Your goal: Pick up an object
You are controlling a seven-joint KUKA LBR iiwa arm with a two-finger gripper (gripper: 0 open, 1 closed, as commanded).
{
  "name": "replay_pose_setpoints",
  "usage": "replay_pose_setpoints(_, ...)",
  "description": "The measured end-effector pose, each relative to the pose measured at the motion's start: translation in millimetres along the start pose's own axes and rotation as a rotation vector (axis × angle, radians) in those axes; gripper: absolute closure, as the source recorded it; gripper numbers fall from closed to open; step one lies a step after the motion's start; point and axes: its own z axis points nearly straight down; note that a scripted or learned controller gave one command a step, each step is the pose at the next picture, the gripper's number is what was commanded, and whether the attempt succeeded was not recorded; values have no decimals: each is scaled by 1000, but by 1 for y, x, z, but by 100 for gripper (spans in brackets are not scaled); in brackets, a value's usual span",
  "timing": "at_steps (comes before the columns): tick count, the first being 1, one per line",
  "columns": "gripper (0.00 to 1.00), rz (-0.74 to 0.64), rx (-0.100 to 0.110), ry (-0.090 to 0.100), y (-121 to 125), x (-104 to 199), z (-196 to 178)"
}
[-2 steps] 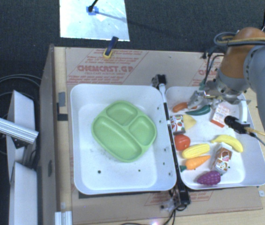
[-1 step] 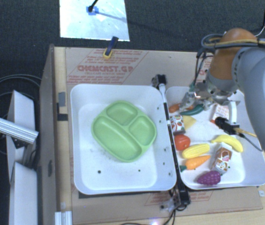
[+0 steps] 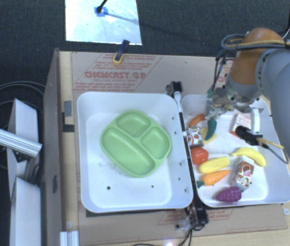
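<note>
At upper right of the frame, the two-finger gripper (image 3: 212,113) sits over the right white bin (image 3: 281,186), its finger spacing indiscernible, just above a dark green toy pepper (image 3: 211,125) near a yellow plastic banana (image 3: 249,155).

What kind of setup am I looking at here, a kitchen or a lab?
Most likely a robot lab bench: toy food such as a banana and grapes in a white bin, a green divided plate, loose cables.

Only thing I can read is red "CHEMCAST" lettering on the cardboard sheet (image 3: 115,68) along its far edge.
</note>
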Motion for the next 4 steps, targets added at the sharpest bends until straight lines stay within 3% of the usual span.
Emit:
replay_pose_setpoints(1, 100, 5, -18, -1, -72, -19, -70)
replay_pose_setpoints(2, 0, 1, -18, 0, -69, -17, -66)
replay_pose_setpoints(3, 0, 7, -12, -1, -106, -73, -11)
replay_pose_setpoints(4, 0, 3, -46, -15, -174, -43, 10)
